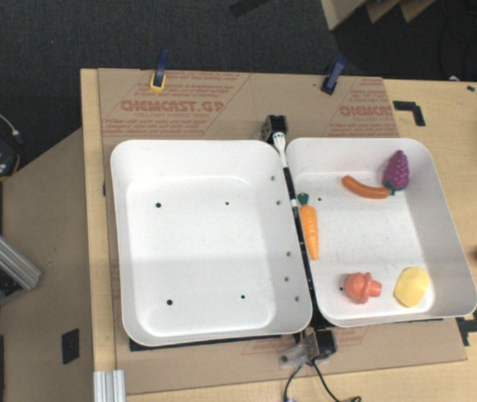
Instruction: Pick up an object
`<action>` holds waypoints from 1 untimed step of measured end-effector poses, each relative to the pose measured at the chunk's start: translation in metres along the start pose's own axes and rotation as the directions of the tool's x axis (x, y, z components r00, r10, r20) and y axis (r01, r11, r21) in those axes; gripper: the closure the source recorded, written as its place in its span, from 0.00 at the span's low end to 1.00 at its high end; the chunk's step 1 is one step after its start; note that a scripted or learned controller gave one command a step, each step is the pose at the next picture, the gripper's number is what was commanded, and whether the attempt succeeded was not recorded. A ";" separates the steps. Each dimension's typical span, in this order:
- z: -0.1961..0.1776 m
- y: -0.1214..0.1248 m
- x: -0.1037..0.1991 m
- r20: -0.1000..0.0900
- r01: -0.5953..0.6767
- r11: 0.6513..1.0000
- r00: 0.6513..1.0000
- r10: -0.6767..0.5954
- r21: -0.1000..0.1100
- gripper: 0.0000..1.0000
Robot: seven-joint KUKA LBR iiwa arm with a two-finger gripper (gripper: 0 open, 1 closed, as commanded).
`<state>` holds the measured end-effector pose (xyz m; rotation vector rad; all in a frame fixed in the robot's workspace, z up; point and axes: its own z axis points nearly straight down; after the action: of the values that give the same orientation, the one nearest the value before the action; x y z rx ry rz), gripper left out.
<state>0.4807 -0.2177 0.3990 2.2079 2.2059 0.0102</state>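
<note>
Pincer state: you cannot tell. Nothing picked yet. Left bin bare; right bin has carrot at its left wall, sausage, red toy, grapes, lemon. Grasp still left.

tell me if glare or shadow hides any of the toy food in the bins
Camera view: lighting is soft and even, with no glare on the right bin; the carrot, sausage, grapes, lemon and the red piece cast only faint shadows; the left bin looks darker across its lower half.
</note>
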 end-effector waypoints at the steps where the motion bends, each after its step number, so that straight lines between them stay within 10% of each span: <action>1: -0.098 0.002 0.066 -0.007 0.007 1.000 1.000 -0.007 0.005 0.00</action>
<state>0.4806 -0.1509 0.4968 2.2062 2.2196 0.0129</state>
